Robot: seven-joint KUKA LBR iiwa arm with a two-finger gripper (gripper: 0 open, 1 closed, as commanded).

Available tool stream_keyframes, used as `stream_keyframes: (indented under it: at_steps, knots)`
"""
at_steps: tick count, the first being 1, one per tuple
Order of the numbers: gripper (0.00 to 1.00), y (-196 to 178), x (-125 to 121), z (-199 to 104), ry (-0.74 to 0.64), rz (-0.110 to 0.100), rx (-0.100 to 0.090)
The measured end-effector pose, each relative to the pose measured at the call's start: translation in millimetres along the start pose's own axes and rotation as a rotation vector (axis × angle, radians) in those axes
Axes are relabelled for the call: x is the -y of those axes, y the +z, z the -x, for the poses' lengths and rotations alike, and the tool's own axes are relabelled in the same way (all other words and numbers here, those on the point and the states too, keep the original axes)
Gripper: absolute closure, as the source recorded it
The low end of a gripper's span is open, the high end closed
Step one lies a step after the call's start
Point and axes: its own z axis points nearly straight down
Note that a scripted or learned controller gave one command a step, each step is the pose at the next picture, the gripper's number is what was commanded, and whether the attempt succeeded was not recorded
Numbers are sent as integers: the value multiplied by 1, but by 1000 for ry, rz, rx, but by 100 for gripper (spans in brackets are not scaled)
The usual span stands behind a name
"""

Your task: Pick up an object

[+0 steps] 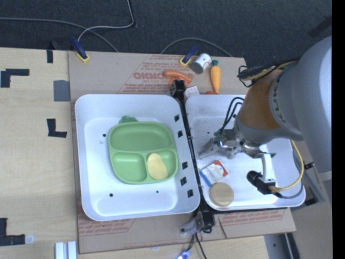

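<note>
My gripper point(215, 144) hangs low over the middle of the right bin point(200, 108), under the grey arm with its orange band. Just below it lies a small white packet with red and blue print point(214, 171). A round tan disc point(221, 194) rests near that bin's front edge. In the left bin point(91, 144) sits a green divided plate point(143, 151) with a yellow oval piece point(157, 166) in its lower right compartment.
Behind the bins on the cardboard lie a toy carrot point(215, 76), an orange-red piece point(178, 75) and a small white cylinder point(201, 63). Black clips point(183, 139) line the divider between the bins. A black cable plug point(257, 181) hangs at the arm's wrist.
</note>
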Motion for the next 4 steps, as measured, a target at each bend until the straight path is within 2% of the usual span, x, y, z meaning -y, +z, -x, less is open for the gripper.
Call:
stream_keyframes:
  at_steps: [1,2,3,4]
  knots:
    - [0,0,-32,1,0,1,-1]
    - [0,0,23,30,1,2,1]
    - [100,-10,22,31,2,5,3]
    - [0,-10,22,31,2,5,2]
